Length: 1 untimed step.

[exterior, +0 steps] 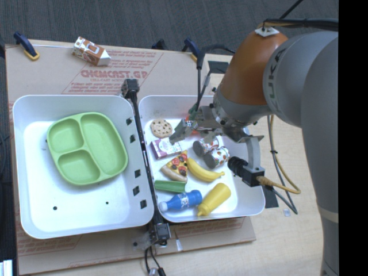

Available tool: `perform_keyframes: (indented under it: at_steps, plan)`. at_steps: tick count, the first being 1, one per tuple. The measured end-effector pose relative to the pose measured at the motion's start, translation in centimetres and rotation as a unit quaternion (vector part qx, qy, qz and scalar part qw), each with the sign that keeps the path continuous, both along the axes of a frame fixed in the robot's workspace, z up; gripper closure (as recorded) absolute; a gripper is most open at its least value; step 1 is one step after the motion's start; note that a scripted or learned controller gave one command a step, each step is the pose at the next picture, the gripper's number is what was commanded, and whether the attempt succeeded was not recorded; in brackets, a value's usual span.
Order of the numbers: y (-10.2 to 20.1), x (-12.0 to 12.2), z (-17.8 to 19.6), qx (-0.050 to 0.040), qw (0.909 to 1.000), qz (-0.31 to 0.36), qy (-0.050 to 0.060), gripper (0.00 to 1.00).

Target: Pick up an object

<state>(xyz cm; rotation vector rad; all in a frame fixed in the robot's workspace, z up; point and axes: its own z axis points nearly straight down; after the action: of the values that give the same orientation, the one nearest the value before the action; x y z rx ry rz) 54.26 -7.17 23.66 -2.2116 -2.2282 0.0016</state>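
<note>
Arm reaches from the right over the right bin, gripper low among crowded toys: cookie, pizza, banana, bottle. Its grip cannot be told. Left bin holds a green tray.

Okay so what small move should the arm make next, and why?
Probably a short, straight descent. The gripper hangs over the right bin, above the crowded toys near the purple packet and banana, with nothing seen between its fingers, so no pick has begun.
</note>
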Motion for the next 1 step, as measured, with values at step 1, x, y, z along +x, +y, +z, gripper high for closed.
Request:
perform_keyframes:
  at_steps: [1]
  plan:
    - [-5.17, -2.62, -12.8, -0.0015, 1.0, 0.0, -0.004, 0.0]
